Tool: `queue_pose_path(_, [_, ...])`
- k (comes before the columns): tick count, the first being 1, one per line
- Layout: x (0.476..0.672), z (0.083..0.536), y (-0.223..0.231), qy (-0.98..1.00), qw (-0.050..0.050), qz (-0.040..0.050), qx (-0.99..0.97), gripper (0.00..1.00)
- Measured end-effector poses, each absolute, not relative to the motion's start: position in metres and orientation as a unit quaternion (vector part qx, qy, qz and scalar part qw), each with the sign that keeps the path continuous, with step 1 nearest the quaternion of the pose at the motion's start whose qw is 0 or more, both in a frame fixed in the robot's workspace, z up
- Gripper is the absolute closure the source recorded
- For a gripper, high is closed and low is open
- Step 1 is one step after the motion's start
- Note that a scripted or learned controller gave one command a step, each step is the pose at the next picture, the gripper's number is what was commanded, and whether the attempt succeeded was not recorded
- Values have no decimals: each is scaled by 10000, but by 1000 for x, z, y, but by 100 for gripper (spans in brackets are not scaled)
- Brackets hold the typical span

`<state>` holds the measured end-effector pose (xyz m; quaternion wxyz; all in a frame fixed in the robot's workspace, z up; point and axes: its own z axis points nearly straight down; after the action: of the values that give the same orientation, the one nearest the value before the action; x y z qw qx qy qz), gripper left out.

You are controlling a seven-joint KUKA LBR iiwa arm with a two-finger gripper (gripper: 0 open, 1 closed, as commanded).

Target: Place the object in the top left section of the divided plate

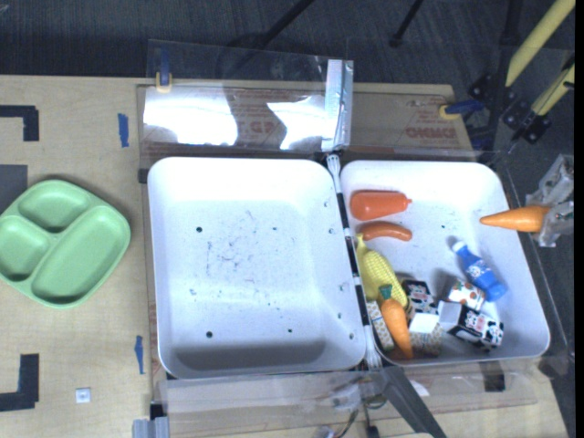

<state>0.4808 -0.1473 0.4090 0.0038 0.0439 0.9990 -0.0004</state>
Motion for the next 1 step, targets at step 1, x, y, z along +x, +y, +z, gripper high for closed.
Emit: queue_pose_path(1, [480, 395, -167, 9926, 18, -1, -1216, 100])
